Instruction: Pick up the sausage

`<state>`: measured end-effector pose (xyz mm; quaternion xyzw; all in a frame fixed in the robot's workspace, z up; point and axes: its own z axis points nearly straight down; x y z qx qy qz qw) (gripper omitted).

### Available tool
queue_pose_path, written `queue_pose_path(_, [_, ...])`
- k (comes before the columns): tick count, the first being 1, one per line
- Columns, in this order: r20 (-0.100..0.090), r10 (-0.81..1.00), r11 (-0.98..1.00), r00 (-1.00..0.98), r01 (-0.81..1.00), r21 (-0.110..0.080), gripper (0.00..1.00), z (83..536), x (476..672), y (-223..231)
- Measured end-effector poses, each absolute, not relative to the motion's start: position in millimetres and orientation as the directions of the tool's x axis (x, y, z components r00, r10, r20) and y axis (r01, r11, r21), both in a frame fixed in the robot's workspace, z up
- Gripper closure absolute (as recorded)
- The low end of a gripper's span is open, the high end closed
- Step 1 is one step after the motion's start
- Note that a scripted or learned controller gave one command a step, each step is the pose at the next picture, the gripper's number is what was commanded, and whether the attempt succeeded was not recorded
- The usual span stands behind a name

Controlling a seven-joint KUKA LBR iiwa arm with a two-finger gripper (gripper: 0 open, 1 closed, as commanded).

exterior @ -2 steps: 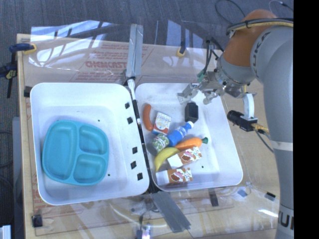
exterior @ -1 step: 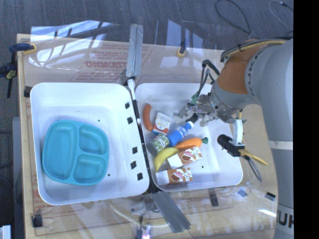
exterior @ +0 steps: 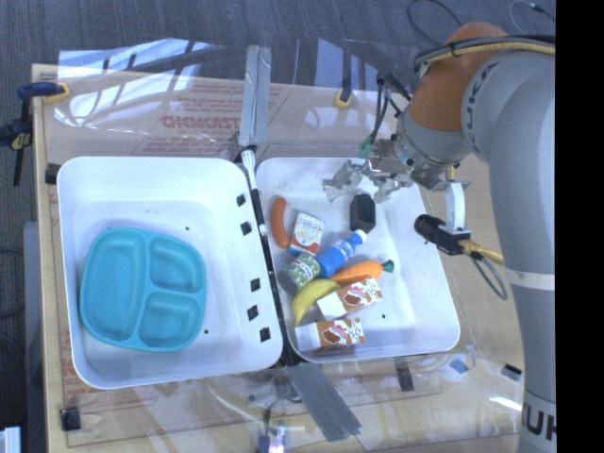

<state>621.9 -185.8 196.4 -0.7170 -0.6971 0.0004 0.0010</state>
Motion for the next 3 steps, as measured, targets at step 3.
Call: queue_pose_path(3, [-0.018, 0.970, 0.244, -0.244, 0.969, 0.021, 0.00, 107.7, 647.0, -114.5])
